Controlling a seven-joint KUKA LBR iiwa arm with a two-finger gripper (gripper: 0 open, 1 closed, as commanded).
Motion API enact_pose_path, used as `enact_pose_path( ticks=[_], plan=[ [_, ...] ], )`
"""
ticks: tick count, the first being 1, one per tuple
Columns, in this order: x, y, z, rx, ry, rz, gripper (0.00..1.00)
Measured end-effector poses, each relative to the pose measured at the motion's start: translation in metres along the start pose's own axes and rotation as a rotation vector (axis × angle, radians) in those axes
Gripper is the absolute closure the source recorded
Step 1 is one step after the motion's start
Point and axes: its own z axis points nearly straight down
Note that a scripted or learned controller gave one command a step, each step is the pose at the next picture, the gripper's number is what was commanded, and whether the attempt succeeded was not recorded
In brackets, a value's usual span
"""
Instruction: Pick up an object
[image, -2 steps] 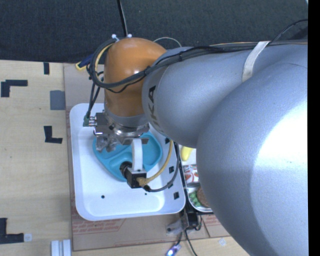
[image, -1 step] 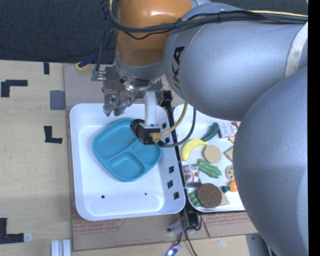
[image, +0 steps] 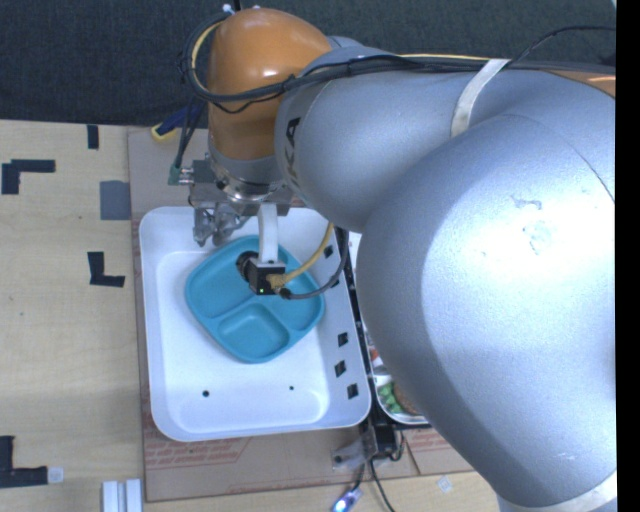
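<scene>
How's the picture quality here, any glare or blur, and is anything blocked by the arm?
Camera view: even lighting, with soft glare on the orange band. The arm looms large and slightly soft, covering most of the right bin. The blue tray and left bin look sharp; faint shadow under the gripper.

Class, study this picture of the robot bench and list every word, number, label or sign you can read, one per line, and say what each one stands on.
No readable text anywhere.
Black L-shaped and bar marks on the bench: shapes only, not letters.
Small black squares along the white bin's right wall: blank markers.
Blue divided tray: no label or brand to be seen.
Grey arm: a dark mark near the wrist, too blurred to read.
</scene>
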Motion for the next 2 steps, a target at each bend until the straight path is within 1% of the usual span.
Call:
enact_pose_path(
  ticks=[1, 2],
  plan=[
    [-0.074, -0.01, -0.105, -0.012, 0.004, 0.004, 1.0],
    [-0.002, -0.031, -0.059, 0.0, 0.004, -0.008, 1.0]
  ],
)
